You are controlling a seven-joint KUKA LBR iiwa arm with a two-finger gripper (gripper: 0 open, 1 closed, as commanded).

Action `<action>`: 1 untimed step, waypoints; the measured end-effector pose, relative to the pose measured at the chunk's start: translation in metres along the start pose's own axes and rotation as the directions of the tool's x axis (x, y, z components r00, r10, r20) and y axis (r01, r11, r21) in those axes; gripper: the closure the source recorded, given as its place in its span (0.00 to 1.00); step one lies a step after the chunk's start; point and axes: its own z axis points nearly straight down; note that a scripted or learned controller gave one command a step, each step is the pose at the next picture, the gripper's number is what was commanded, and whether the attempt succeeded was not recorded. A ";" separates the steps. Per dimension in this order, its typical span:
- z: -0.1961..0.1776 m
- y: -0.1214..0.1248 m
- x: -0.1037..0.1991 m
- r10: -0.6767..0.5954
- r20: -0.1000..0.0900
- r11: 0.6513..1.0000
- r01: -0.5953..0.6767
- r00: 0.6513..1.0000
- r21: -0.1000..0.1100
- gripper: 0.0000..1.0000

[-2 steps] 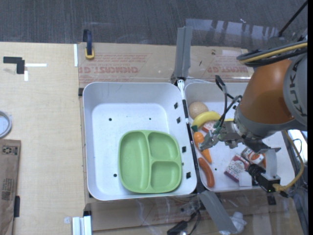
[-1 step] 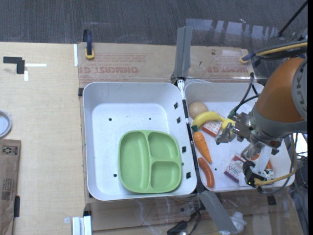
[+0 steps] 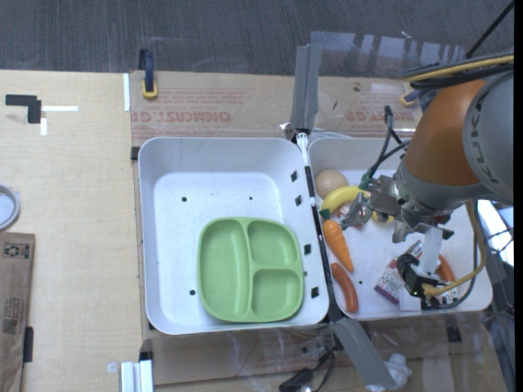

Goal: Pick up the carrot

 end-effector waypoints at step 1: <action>0.000 -0.023 -0.029 0.268 0.000 0.963 -0.268 0.963 0.002 0.00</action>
